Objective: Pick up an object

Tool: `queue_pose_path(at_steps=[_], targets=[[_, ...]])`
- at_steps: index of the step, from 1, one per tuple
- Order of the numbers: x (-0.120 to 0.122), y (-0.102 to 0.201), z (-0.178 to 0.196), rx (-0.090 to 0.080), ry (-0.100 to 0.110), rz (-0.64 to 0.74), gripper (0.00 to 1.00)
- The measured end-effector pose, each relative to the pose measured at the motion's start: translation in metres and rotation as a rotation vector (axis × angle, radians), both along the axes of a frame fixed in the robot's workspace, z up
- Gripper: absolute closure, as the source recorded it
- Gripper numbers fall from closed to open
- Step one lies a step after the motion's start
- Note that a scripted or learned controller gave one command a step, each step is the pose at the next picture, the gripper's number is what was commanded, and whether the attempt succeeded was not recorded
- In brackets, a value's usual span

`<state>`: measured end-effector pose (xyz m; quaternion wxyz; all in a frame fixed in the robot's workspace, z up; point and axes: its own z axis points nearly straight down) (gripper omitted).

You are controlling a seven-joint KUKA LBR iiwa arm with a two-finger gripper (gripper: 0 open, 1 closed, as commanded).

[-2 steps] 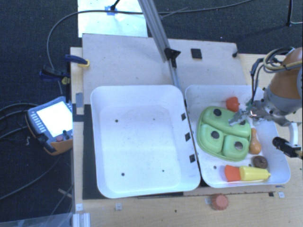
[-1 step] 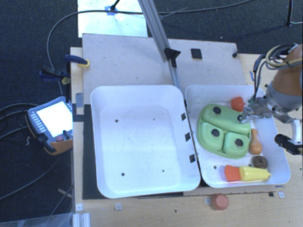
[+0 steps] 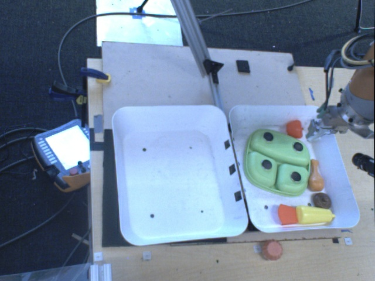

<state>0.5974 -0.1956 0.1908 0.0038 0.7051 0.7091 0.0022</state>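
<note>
The right bin (image 3: 345,174) holds a green tray (image 3: 277,160), an orange block (image 3: 294,128) near its far edge, and the gripper (image 3: 314,132) just beside that block.

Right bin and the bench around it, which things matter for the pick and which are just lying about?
For the pick: gripper; in the right bin, green tray, small red piece, orange gourd, brown ring, yellow-and-orange bottle.

Lying about: left bin, pendant, clamp, red disc.

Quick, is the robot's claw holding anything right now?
Gripper: cannot be told; it sits over the right bin, beside the small red object.
</note>
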Motion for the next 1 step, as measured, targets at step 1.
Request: queue_pose_path(at_steps=[1], targets=[[0.0012, 0.0, 0.014, 0.001, 0.005, 0.0, 1.0]])
